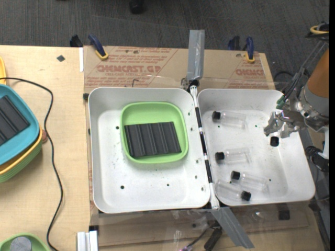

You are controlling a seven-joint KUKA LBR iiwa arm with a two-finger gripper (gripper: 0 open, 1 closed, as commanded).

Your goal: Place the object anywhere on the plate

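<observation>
A square green plate [154, 114] with a dark ridged insert [153, 139] sits in the left white bin [104, 156]. Several small clear vials with black caps lie in the right bin [293, 187]: one at the back left [229, 120], one in the middle [233, 154] and one towards the front [252, 180]. My gripper [279, 126] hangs over the right bin's far right side, well away from the plate. A small black cap [274, 140] shows just below it; whether it is held cannot be made out.
A metal divider strip [196, 56] runs between the two bins. Blue clamps [97, 46] hold a cardboard sheet at the back. A stack of blue and green trays [18, 135] and a black cable [52, 156] lie on the wooden bench to the left.
</observation>
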